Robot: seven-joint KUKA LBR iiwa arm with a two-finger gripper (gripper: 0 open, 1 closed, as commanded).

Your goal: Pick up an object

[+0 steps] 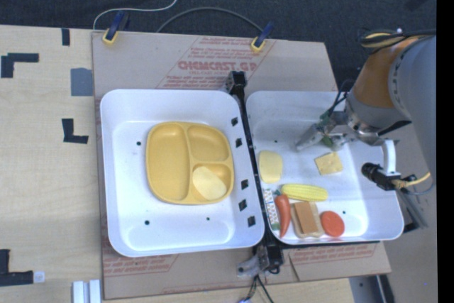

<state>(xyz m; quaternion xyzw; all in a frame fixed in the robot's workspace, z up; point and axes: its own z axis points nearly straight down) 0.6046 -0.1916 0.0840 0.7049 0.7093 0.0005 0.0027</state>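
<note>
Left bin (128, 152) carries a yellow divided plate (188, 160) with a pale slice (209, 183) in one compartment. Right bin (369, 223) holds the candidates: corn cob (305, 191), carrot (283, 215), bread block (306, 218), tomato (332, 223), cheese wedge (328, 164). The gripper (318, 136) hangs above and left of the wedge, fingers parted, nothing between them. Risk, in my judgement: descending off-centre nudges the thin wedge aside.

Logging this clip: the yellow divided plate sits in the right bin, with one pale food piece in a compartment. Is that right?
Not quite. The camera view shows the yellow plate in the left bin, not the right one. The rest holds: one pale piece lies in one of its compartments.
</note>
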